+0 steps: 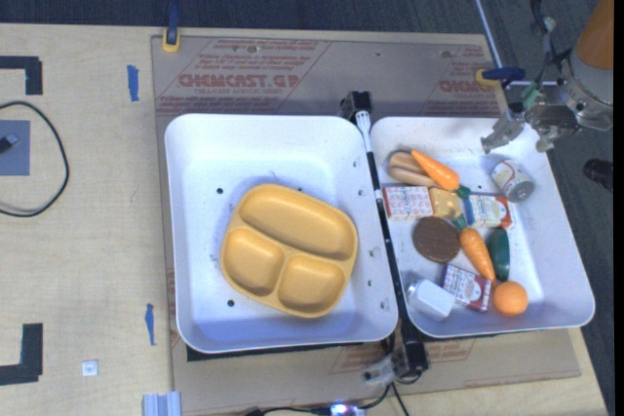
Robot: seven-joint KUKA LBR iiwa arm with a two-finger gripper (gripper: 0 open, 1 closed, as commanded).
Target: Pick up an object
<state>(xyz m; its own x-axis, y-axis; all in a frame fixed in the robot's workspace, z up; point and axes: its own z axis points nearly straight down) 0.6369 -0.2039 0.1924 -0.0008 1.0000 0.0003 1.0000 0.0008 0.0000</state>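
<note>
From my feed the claw (520, 133) is up over the right bin's (575, 280) far rim, about 1 o'clock from that bin's middle. Its two fingers hang spread apart with nothing pinched between them. The orange band on the arm (597, 34) pokes in at the view's 2 o'clock edge.

Closest thing to the claw is a small tin can (512, 180) lying on its side, just at its 6 o'clock. At 9 o'clock from the can there's a carrot (435, 170) lying across a hot dog bun (408, 169). Below those: a couple of printed cartons (408, 202), a brown round cookie-looking disc (436, 239), a second carrot (477, 251), something dark green (500, 251), an orange (510, 298) and a white block (431, 298).

The left bin (195, 151) has a yellow divided tray (288, 248) sitting in it.
</note>
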